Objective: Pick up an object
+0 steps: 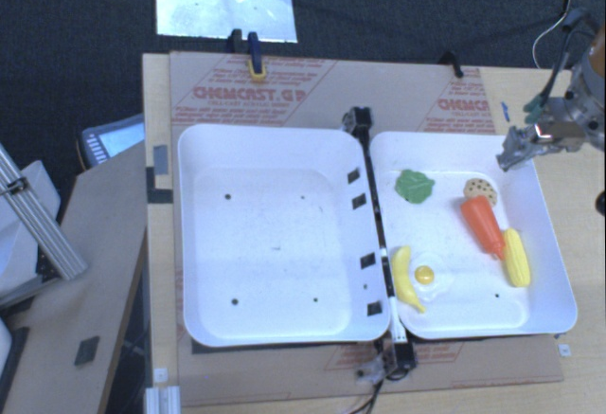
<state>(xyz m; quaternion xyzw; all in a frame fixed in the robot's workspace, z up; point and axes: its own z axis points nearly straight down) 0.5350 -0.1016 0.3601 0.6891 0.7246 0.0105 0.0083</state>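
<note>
Carrot (483,225) lies diagonally; narrow end toward corn (516,257).

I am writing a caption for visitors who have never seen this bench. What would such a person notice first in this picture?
The eye goes first to the bright toy food in the right bin: an orange carrot touching a yellow corn cob, a green leafy piece, a cookie, and a banana beside a fried egg. Next comes the end effector, hovering over that bin's far right corner.

Orange carrot (482,224), yellow banana (404,278)
</note>
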